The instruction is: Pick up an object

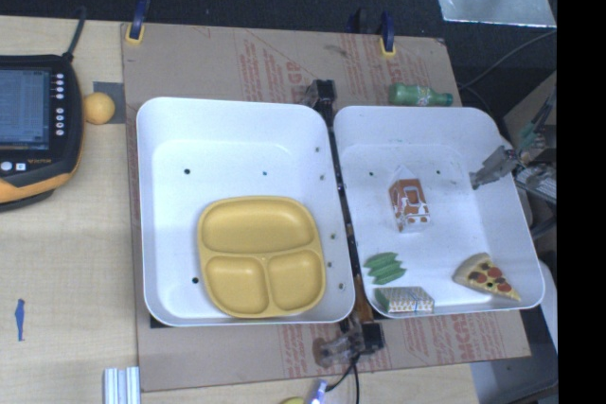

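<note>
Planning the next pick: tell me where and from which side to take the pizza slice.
Probably grip the pizza slice across its two long straight edges, near the wide crust end, coming straight down. It lies flat on the right bin floor near the front-right corner wall, so side approaches look cramped.

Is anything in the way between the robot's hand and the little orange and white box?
Nothing visible is. The end effector is at the right bin's right edge, and the orange and white box lies on bare white floor to its left. The pizza slice and green pods lie lower down, off that path.
</note>
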You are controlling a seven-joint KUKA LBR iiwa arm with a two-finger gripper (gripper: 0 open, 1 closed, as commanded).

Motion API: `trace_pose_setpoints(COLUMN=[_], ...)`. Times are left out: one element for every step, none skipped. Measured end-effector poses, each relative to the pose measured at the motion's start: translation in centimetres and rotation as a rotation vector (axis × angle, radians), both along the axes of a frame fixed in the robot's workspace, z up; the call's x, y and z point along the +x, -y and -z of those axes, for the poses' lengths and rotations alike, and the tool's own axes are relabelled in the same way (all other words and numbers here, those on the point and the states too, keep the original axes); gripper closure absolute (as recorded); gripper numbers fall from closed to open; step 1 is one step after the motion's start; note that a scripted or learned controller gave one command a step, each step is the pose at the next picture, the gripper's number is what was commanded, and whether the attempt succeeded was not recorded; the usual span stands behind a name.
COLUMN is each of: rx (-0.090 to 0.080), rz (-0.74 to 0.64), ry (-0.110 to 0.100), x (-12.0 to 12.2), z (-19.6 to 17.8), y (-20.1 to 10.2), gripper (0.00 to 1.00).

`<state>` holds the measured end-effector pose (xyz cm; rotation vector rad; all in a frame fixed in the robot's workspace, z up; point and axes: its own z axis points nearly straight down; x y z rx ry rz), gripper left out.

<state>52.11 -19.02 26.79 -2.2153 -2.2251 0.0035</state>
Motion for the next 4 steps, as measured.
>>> trace_pose_setpoints(rx=[0.0,0.0,-0.002,0.001], rz=[-0.002,-0.001,-0.004,-0.001], ry=[-0.002,-0.002,-0.002,0.0], x=[5.9,6.1,6.1,4.5], z=[9.0,17.7,16.6,7.6], y=[-4.8,-7.1,-7.0,-13.7], gripper=[0.0,0.0,1.0,1.0])
